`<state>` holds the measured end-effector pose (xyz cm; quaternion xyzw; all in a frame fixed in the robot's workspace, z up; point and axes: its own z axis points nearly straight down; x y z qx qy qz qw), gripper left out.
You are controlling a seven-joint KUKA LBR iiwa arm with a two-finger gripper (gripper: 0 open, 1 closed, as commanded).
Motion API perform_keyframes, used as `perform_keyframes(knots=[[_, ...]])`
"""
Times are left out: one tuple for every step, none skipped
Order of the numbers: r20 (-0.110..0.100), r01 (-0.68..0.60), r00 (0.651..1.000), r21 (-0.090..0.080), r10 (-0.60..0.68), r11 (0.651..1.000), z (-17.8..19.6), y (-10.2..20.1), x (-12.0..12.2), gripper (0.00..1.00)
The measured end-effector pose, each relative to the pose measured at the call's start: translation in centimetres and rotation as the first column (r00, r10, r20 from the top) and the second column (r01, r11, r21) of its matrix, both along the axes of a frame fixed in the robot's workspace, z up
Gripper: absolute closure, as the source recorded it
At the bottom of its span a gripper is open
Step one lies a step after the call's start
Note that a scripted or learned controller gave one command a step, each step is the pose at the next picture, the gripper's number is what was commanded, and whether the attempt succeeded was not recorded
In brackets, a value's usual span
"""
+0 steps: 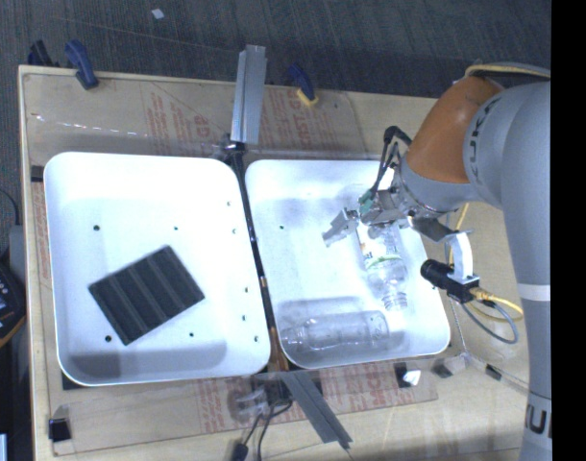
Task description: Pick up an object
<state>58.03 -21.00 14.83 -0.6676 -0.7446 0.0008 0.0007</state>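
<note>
From above, my gripper (362,221) hangs over the right bin (274,257); I cannot tell how wide it stands. Just at its five o'clock lies a small clear plastic bottle (384,267), long axis running twelve to six. A larger clear bottle (336,332) lies crosswise at six. A ribbed dark slab (146,293) rests in the left bin (72,190).

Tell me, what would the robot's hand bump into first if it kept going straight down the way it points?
Probably the small clear bottle lying right under the hand in the right bin. Depth is hard to judge from above, so it might reach the bin floor beside it instead.
</note>
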Motion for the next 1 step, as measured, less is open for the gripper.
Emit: perform_keyframes(knots=[[0.0,0.0,1.0,0.0,0.0,1.0,0.0,0.0,0.0,0.0]])
